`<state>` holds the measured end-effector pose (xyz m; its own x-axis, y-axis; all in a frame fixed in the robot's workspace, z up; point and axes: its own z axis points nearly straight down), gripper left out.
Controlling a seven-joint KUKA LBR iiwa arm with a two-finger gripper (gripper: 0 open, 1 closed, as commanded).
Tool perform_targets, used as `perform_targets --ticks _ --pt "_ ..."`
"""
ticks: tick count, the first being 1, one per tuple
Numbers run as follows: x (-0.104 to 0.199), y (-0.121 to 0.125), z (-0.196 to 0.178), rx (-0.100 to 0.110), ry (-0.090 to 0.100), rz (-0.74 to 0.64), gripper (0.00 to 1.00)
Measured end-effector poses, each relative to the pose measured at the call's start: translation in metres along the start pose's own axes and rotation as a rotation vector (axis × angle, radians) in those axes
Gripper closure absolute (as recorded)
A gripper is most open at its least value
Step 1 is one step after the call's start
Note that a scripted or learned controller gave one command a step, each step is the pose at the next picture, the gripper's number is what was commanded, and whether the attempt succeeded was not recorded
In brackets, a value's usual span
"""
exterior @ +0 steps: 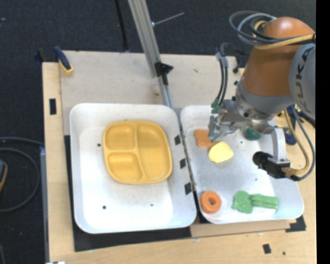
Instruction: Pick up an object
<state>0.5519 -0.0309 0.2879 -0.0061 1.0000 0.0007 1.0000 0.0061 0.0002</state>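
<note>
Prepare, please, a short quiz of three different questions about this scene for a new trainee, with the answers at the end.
1. True or false: the yellow plastic divided tray lies in the left white bin.
2. Which thing lies nearest the front edge of the right white bin? A) the pale yellow rounded block B) the orange ring-shaped toy C) the flat orange piece
3. Fill in: beside the orange ring, toward the arm's side, lies a ______ toy.

Key
1. True.
2. B.
3. Green. The gripper is above the flat orange piece and the yellow block, at the back of the right bin.
</note>
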Motion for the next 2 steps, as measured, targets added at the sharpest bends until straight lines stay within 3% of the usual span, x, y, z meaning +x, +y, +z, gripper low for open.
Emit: perform_targets --ticks 2 --pt "0.091 -0.015 0.030 0.002 0.000 0.000 1.00"
